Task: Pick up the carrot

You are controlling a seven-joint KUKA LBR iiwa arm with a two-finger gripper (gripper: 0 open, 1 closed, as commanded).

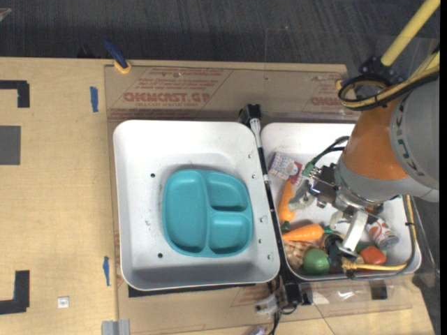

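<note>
The carrot (302,233) is orange and lies flat in the right bin (318,135), near its front left, pointing to the left. My gripper (311,199) hangs low over the middle of that bin, just above and behind the carrot, under the orange-banded wrist. A second orange piece (286,199) stands slanted to the gripper's left, close to the bin's left wall. The arm hides the bin floor beneath it.
A green round fruit (316,260) sits in front of the carrot. Red items (374,255) and a small can (383,233) lie at the front right, a white packet (283,165) at the back left. The left bin (140,152) holds a teal divided plate (207,211).
</note>
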